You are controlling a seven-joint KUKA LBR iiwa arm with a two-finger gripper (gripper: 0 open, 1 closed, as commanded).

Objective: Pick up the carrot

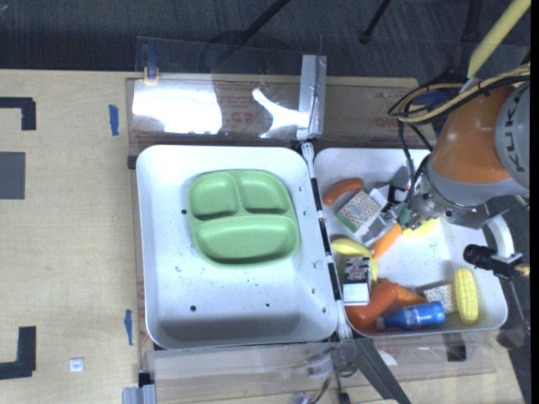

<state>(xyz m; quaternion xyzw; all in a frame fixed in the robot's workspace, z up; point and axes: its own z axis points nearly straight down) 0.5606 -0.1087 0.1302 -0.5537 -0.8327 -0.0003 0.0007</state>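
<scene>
The carrot [386, 241] is a slim orange piece lying at a slant in the right bin [484, 322], near its middle. My gripper [402, 217] is down in that bin at the carrot's upper right end, touching or almost touching it. The wrist body hides how the gripper meets the carrot. The arm, with its orange band [476, 146], comes in from the right over the bin's far right corner.
Crowding the carrot are a yellow banana [352, 247], a patterned small box [360, 210], a red-orange item [343, 189], a larger orange item [383, 297], a blue bottle [413, 316] and a corn cob [466, 295]. The left bin [168, 310] holds a green divided plate [244, 214].
</scene>
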